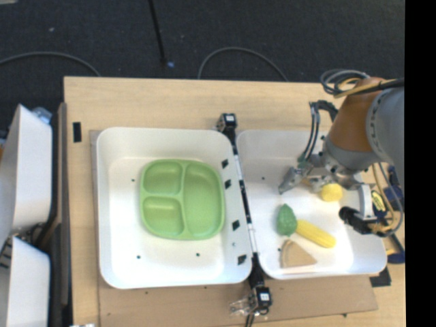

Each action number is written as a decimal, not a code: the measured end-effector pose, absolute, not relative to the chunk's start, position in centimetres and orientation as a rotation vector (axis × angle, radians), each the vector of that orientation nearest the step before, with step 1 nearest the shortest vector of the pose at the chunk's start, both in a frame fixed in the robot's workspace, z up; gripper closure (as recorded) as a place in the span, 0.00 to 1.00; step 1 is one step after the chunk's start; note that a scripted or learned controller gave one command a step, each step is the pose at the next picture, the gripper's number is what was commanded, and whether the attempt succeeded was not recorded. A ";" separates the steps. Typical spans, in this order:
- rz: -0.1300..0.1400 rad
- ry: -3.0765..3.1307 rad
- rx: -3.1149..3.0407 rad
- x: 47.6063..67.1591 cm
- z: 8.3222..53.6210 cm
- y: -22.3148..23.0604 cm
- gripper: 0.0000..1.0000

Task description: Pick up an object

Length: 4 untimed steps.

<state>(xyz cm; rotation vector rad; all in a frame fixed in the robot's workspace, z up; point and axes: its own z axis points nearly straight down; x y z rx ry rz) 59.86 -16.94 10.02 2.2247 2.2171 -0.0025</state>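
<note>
In the right bin [272, 148], a small green lump [287, 219] lies near the middle. Beside it on the right is a yellow corn cob [315, 234], and a tan wedge [296, 255] rests at the front wall. A yellow ball [331, 193] sits farther back, close under the arm's wrist. My gripper [294, 178] hangs low over the bin floor, just behind and above the green lump and left of the yellow ball. Nothing shows between its tips.
The left bin [116, 251] holds a green divided plate [182, 198] at its centre. A black-clipped divider [240, 203] separates the two bins. The grey arm with its orange band [354, 125] covers the right bin's back right corner.
</note>
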 end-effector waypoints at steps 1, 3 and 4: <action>0.002 2.211 2.225 60.0 11.3 -17.0 1.00; 0.005 2.220 2.214 60.7 22.3 -16.4 1.00; 0.005 2.222 2.212 59.9 27.6 -16.2 1.00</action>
